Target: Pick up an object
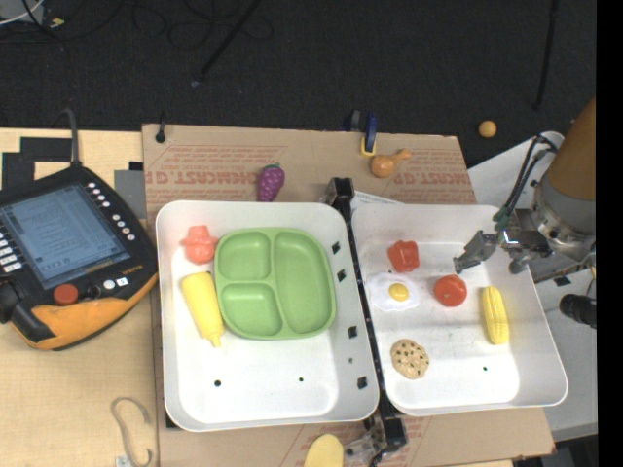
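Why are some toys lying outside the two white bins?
A few strays stand out: purple grapes and a pear-like fruit on the cardboard behind the bins, an orange ball farther back, and a yellow piece at the front edge. Why they ended up there isn't visible.

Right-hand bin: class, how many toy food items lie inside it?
5. Red pepper at upper left, fried egg just below it, tomato in the middle, corn cob to the right, cookie near the front. The gripper may hide more.
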Available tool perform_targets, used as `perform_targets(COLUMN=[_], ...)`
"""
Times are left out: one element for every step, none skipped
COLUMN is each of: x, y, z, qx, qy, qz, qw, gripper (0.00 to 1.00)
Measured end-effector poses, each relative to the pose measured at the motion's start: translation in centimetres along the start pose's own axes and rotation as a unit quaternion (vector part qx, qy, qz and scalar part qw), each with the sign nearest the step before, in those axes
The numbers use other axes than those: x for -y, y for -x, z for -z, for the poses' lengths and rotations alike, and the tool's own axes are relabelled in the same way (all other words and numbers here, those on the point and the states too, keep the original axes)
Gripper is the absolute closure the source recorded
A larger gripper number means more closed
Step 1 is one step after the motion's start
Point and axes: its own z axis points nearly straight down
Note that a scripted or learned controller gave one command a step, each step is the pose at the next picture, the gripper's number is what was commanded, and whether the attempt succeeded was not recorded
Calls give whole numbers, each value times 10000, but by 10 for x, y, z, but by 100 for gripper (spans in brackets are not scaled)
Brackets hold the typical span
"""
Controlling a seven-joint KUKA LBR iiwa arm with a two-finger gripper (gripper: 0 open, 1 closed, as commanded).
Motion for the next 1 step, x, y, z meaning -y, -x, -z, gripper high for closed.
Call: perform_targets(x=[-2], y=[6], z=[-60], qx=[-2], qy=[-5], qz=[-1], qw=[10000], gripper=[0])
